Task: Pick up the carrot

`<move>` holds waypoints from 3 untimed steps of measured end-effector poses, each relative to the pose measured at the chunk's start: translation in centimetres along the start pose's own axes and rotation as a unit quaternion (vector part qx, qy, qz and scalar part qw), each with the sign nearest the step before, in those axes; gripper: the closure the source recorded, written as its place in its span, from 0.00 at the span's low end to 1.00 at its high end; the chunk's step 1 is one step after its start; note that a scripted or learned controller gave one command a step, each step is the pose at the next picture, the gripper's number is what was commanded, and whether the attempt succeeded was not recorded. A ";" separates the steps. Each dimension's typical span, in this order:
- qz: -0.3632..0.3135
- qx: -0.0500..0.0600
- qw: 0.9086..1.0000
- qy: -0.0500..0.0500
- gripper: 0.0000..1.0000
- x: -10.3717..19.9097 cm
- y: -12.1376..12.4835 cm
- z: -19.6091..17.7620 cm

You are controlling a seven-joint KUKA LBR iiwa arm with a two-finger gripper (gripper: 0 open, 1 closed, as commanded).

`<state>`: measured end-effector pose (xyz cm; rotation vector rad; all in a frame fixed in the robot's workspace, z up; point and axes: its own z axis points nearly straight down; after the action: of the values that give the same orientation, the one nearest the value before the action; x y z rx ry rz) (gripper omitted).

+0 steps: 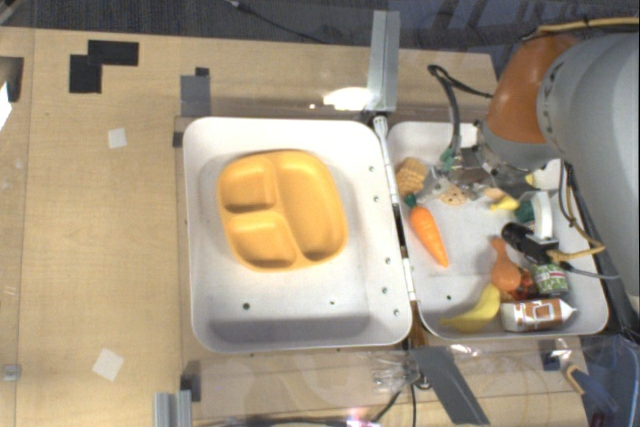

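Starting at the near edge of the right bin (590,320), a yellow banana (478,311) lies along the front wall beside a small red-and-white carton (537,315), with an orange pear-shaped fruit (505,273) just behind them. A little farther in, the carrot (429,233) lies flat on the bin floor close to the wall shared with the left bin (200,215), its small green top pointing away toward the far side and its narrow tip pointing back toward the near right. It is a plain orange cone, thick by the green end and tapering evenly, and it lies apart from its neighbours with bare white floor on both long sides. It looks like a toy of hard plastic, so I judge it light, stiff and rather slick; the best hold is probably across the thick part just below the green, fingers closing over the short axis, since the tapered end would tend to squirt out. Beyond it sits a tan lumpy piece (410,177) near the far left corner, and a cookie (453,196). Over that far part hangs the gripper (470,173), above and to the right of the carrot and well clear of it; how it is set I cannot tell, as cables and dark parts blur it. The left bin holds a yellow divided tray (282,208).
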<state>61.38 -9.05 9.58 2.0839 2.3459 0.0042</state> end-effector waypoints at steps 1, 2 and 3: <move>0.009 -0.003 1.000 -0.001 0.00 0.7 -4.1 0.7; 0.045 -0.002 0.999 0.000 0.00 0.8 -1.0 0.8; 0.119 -0.003 0.993 0.000 0.00 0.7 -8.2 0.6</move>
<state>53.19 -9.30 8.91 2.3461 2.0773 0.0131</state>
